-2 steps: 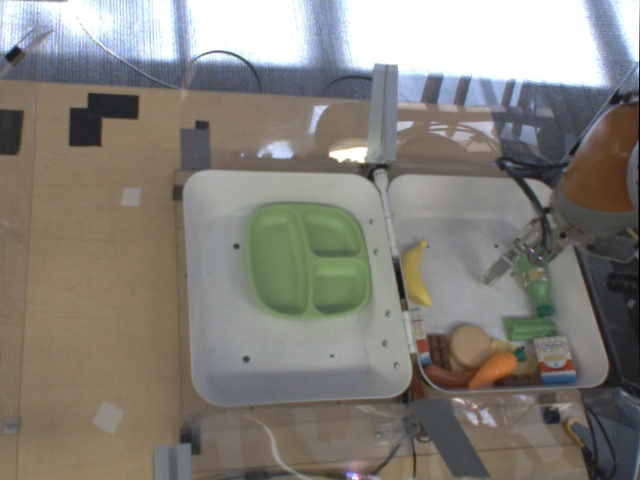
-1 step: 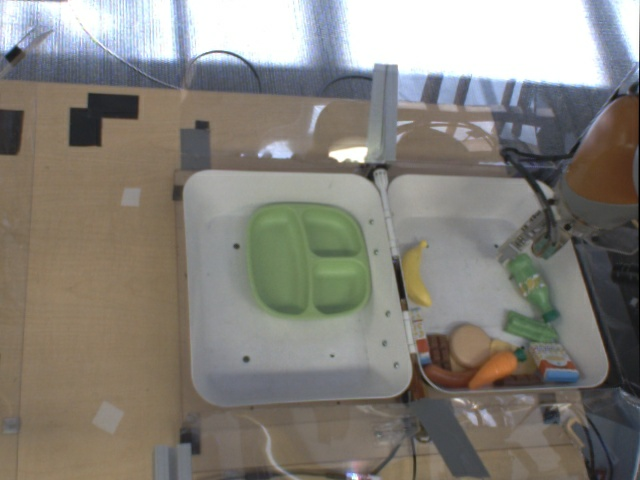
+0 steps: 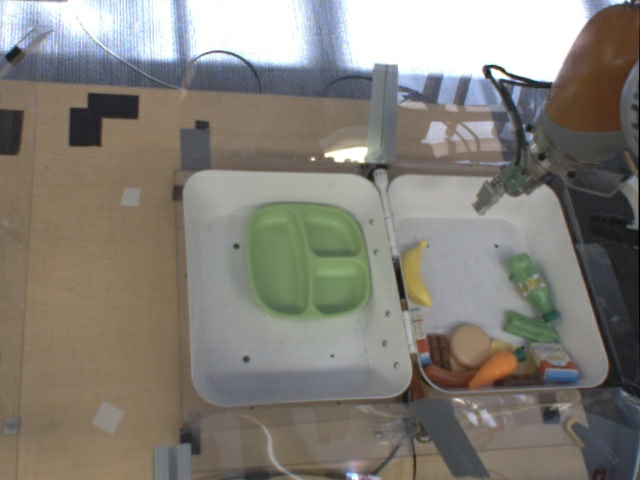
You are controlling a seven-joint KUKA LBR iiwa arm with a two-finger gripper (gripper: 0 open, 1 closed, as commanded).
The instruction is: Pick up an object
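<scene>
My gripper (image 3: 490,197) hangs over the back edge of the right bin (image 3: 470,248), pointing down to the left, with nothing seen between its fingers. Below it lie a yellow banana (image 3: 415,273) by the bin's left wall and a green bottle (image 3: 530,283) near the right wall. A flat green piece (image 3: 530,326), a tan round bun (image 3: 470,346), an orange carrot (image 3: 493,370), a red sausage (image 3: 447,375) and a small carton (image 3: 555,361) crowd the front corner.
The left bin (image 3: 220,348) holds a green divided plate (image 3: 307,259). A metal post (image 3: 382,113) stands behind the wall shared by the bins. Black cables loop behind the right bin near the arm's orange band (image 3: 600,68).
</scene>
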